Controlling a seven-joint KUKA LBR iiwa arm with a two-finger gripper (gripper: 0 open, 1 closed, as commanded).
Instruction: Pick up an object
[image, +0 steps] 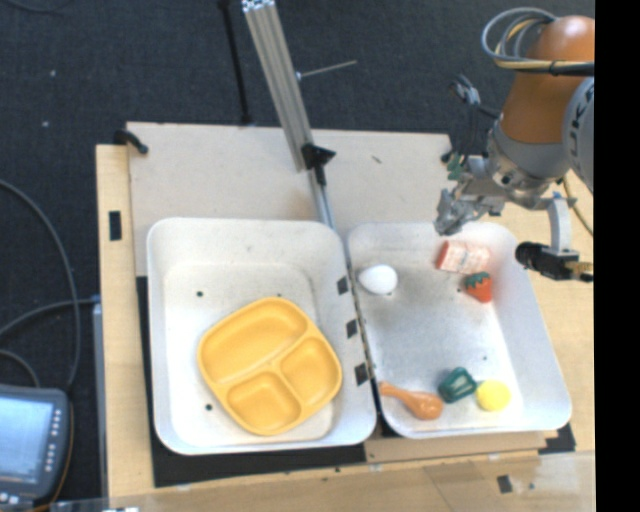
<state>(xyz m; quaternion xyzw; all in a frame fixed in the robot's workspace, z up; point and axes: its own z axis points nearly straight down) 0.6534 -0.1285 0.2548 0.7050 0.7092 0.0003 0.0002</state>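
My gripper (452, 220) hangs above the far edge of the right bin (525, 330), just left of and above a pale orange-and-white packet (462, 256). A small red and green thing (480, 287) lies right below that packet. A white egg-shaped ball (378, 279) rests at the bin's far left. Near the front edge lie an orange spoon-like piece (414, 401), a dark green block (457, 384) and a yellow ball (492, 396). Nothing shows between the fingers.
The left bin (170, 300) holds a yellow divided plate (268, 364). A slanted metal post (285, 85) rises behind the bins' shared edge. The right bin's middle is bare grey floor.
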